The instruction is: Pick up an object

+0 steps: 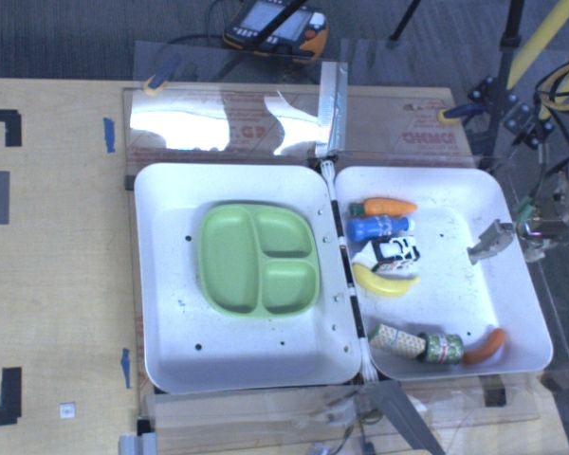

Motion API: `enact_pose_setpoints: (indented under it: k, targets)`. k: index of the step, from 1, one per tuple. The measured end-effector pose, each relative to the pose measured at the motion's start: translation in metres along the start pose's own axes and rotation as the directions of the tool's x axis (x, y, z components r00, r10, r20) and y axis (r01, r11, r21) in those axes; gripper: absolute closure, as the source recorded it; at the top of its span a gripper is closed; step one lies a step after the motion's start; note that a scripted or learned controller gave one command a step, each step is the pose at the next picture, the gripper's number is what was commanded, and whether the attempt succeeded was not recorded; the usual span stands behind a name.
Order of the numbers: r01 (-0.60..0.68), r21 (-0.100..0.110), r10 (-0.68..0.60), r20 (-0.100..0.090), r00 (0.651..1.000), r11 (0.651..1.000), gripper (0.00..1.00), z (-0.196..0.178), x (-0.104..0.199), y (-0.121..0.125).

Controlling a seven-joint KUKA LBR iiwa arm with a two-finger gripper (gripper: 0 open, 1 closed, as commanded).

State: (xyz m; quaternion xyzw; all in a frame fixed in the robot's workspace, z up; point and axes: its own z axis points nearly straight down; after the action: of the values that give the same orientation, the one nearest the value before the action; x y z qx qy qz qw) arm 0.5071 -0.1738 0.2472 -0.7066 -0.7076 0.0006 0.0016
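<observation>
Camera view: gripper (493,240) sits at 3 o'clock in the right bin (474,192), can't tell its state. Banana (384,282) lies near bin centre; I'd drop straight down, centred on it.

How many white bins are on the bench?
2. The left bin holds a green plate. The right bin sits beside it, with toys along its left and front.

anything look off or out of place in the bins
Nothing looks spilled or broken. The green plate lies flat in the left bin. In the right bin, the carrot, blue bottle, banana and can lie on their sides, loosely scattered. The gripper is at that bin's right edge.
</observation>
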Motion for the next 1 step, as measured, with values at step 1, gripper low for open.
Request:
enact_pose_setpoints:
  k: [1]
  targets:
    - [0.048,-0.003,-0.048,0.002,0.999,0.999,0.0,0.0412,0.0326,0.0568]
